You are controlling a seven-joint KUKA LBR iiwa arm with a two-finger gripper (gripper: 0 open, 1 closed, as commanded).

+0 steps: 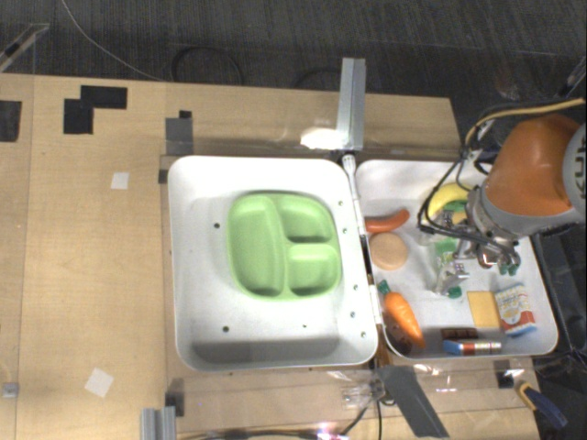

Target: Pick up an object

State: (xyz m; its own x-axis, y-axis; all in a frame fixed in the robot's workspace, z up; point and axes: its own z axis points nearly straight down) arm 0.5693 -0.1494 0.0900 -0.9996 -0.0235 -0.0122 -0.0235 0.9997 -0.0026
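Observation:
The right bin (404,174) holds several small items. A red sausage (387,220) and a round tan bun (390,251) lie at its left side, with an orange carrot (402,315) nearer the front. A yellow banana (446,199) and a green piece (446,242) sit partly under the arm. A yellow block (483,308), a white, red and blue packet (515,305) and a marker pen (471,345) lie toward the front right. My gripper (450,275) hangs low in the middle of this bin, between the bun and the yellow block, below the orange-banded wrist (532,168).
The left bin (197,273) bears a green divided plate (282,244). A metal post (351,104) rises at the back between the two bins. Cables loop beside the arm at the right bin's far corner.

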